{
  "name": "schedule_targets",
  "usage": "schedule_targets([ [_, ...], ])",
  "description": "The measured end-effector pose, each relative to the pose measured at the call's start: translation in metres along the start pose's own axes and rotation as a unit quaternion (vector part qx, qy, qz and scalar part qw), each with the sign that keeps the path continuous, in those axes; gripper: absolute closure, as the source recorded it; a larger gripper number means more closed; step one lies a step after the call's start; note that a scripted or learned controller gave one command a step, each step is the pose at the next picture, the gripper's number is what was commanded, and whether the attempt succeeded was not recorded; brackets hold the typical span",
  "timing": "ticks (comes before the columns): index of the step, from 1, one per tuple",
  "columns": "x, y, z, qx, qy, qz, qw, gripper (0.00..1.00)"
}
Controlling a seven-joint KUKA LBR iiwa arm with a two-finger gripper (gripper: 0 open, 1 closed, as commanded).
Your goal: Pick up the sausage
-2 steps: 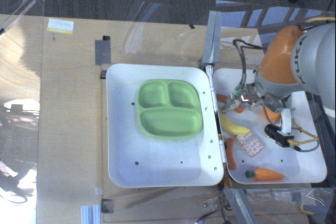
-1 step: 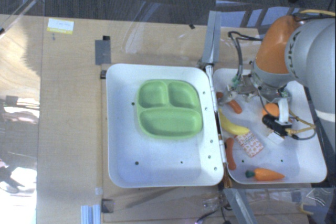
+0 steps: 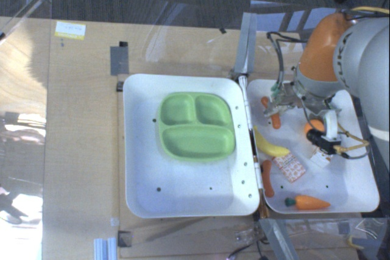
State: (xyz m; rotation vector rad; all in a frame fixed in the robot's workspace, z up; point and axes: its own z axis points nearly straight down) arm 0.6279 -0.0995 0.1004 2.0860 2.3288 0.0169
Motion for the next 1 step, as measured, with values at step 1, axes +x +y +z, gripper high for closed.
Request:
schedule_targets([
  [1,0.0408,0.0077,-0.0861,0.005,0.001,0.011,0.9999,1.0],
])
